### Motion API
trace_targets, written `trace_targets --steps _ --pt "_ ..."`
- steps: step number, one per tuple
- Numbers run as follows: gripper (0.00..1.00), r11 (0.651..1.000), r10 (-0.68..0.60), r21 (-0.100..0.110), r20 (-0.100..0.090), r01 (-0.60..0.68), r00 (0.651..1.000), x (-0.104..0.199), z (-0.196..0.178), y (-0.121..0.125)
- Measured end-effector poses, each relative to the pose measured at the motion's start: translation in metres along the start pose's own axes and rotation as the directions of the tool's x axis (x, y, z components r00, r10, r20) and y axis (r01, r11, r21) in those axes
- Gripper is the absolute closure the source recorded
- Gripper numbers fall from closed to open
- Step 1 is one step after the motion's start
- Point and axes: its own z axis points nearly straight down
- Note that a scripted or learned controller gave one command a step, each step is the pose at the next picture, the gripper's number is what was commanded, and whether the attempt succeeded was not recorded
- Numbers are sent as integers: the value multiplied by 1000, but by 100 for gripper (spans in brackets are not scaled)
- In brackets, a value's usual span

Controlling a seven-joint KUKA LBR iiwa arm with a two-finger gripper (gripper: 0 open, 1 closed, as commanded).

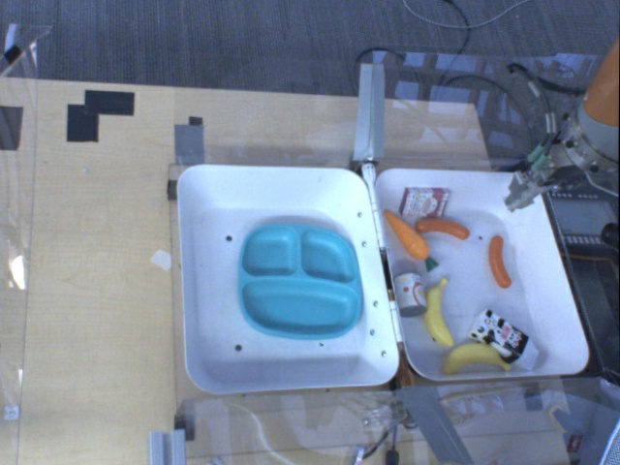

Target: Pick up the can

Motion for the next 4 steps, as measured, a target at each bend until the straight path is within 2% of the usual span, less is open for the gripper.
trace_targets --steps 1,2,3,4 --pt "100 989 147 0 0 -147 989 50 -14 55" --pt "100 937 351 2 -1 -351 937 133 16 102" --pt "100 949 317 0 -2 -317 949 204 -69 117" --pt "100 880 475 4 -3 -475 880 335 -36 144"
